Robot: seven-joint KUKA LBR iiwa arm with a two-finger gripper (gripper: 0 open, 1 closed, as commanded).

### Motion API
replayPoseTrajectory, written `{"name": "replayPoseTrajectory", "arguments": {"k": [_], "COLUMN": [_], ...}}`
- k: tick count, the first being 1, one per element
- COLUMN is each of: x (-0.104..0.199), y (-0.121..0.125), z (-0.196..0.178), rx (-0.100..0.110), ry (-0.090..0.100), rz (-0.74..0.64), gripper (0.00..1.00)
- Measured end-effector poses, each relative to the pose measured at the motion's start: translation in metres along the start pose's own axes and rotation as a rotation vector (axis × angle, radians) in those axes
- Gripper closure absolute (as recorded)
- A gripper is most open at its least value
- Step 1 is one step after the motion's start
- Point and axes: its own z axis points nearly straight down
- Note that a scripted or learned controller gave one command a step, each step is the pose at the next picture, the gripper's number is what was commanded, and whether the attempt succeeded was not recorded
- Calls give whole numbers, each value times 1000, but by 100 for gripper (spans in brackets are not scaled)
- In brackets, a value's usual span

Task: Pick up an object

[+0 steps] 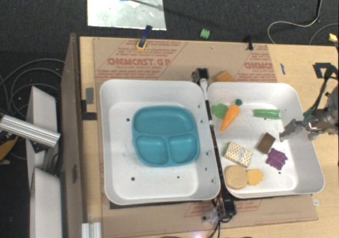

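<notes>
The right bin holds several toy foods. Among them are an orange carrot with a green leaf, a green pod, a brown block and a purple grape bunch. A patterned box, a tan round biscuit and an orange piece lie toward the front. My gripper reaches in over the bin's right side, just right of the brown block and above the grapes. Nothing shows in its grasp.
The left bin carries a teal divided plate. A small teal ball lies near the carrot top. An orange item rests on the cardboard behind the bins. A black post stands at the bins' shared rear corner.
</notes>
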Motion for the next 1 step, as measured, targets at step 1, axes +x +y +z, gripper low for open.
{"name": "replayPoseTrajectory", "arguments": {"k": [1], "x": [-5], "y": [33], "z": [142], "rx": [8], "ry": [3], "rz": [0], "gripper": [0]}}
